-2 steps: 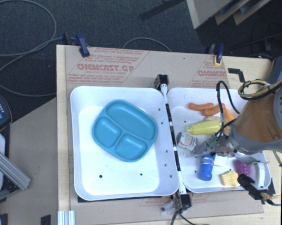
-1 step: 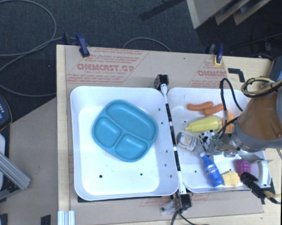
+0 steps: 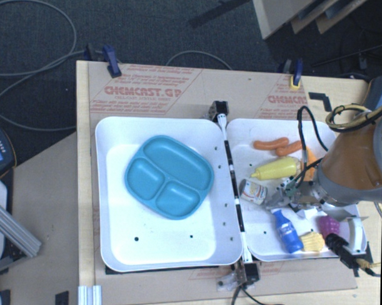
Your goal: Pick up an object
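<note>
The right bin [image 3: 263, 245] holds several small objects. An orange sausage [image 3: 276, 145] lies at the back, with a yellow mustard bottle [image 3: 277, 168] just in front of it. A small labelled can [image 3: 253, 191] sits near the bin's left wall. A blue bottle [image 3: 287, 231] lies toward the front, beside a yellow toy [image 3: 312, 241] and a purple piece [image 3: 330, 225]. My gripper [image 3: 279, 199] is low in this bin, between the can, the mustard bottle and the blue bottle. The arm's wrist covers what lies directly beneath it.
The left bin [image 3: 115, 177] carries a blue divided plate [image 3: 169, 177]. A metal divider [image 3: 230, 181] runs between the two bins. Black cables [image 3: 307, 131] loop above the right bin's back. Blue clamps [image 3: 111, 60] hold the board at its far edge.
</note>
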{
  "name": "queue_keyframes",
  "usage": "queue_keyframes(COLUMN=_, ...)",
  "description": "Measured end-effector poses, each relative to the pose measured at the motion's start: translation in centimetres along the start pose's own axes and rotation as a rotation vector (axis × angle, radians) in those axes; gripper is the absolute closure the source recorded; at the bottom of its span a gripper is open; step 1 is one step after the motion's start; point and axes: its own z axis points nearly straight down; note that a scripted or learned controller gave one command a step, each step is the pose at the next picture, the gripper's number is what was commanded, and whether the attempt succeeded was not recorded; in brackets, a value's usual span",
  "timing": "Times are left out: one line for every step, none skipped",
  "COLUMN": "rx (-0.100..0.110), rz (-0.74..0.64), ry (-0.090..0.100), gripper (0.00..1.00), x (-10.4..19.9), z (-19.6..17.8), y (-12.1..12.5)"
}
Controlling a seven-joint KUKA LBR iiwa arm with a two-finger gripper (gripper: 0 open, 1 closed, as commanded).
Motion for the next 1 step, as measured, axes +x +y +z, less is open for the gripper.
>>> queue_keyframes(rx=0.011, rz=0.001, ry=0.005, gripper=0.00, x=0.49, z=1.33, y=-0.08)
